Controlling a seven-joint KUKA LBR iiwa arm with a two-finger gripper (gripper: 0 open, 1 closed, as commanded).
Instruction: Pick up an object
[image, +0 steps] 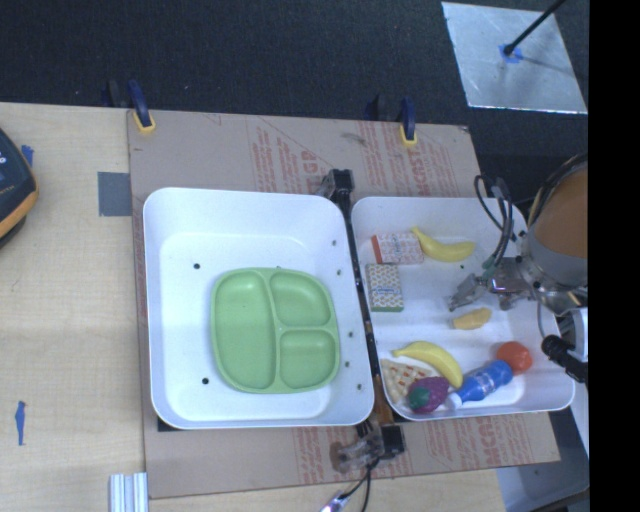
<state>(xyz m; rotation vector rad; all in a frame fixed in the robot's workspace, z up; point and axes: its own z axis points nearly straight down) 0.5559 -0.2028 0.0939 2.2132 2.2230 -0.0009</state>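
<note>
I am seeing my tool (470, 294) hanging low in the right bin (432, 210), its fingers spread apart and holding nothing. Just under it a small yellow piece (472, 319) is lying with its long side going left to right. Lots of toys are sitting around it — a banana (445, 247) and a small pink box (397, 247) up top, a checked box (385, 287) to the left, and another banana (432, 358), a waffle (402, 379), a purple thing (431, 395), a blue bottle (485, 382) and a red ball (514, 356) along the bottom. A green tray (272, 329) is lying in the left bin (165, 240) on the desk (60, 330).
</note>
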